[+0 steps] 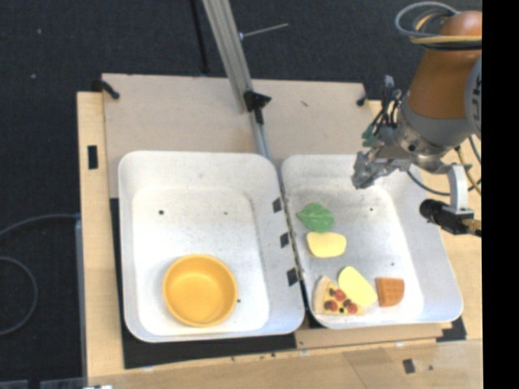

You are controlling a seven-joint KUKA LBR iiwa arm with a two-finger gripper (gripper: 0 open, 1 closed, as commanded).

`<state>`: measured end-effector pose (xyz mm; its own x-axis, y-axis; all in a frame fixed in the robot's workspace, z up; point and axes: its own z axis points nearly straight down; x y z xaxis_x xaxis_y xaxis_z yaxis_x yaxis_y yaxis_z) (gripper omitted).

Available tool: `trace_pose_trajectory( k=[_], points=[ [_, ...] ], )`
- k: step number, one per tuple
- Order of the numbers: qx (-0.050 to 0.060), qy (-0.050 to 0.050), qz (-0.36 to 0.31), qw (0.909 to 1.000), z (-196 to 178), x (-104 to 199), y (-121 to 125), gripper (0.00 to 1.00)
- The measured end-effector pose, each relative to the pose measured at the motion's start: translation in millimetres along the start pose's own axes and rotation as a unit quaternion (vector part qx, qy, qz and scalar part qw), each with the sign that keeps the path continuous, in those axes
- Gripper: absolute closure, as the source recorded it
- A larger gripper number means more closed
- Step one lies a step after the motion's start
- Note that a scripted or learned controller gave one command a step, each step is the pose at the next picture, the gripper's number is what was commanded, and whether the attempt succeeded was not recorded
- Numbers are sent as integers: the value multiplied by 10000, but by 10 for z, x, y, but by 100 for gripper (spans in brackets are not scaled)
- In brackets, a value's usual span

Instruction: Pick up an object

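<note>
Gripper (pixel 366 171) of the grey arm hangs over the far part of the right bin (pixel 422 217), above bare floor; it is small and dark against the white, so whether it is spread or closed cannot be told, and nothing is seen held in it. Candidate objects lie nearer the viewer in the same bin, beside the wall that divides the two: a green leaf-shaped piece (pixel 315 216), a pale yellow piece (pixel 326 244) just below it, then a yellow wedge (pixel 357 287) overlapping a flat piece dotted with red (pixel 332 300), and an orange block (pixel 390 291) close beside these. All look like light toy food, probably stiff and rather smooth; the flat ones offer little height to pinch, so the orange block, standing slightly apart, appears the easiest to take across its sides. A yellow bowl (pixel 199 288) sits in the left bin (pixel 146 185). Materials and thicknesses are too small to confirm, and the dotted piece is partly covered.
</note>
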<state>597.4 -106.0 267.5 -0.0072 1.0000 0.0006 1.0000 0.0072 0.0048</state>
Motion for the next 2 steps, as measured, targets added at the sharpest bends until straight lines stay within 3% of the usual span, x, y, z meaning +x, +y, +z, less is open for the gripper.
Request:
trace_pose_trajectory(
  k=[2],
  points=[
    [29, -1, 8, 10000, 94, 975, 177, 100]
  ],
)
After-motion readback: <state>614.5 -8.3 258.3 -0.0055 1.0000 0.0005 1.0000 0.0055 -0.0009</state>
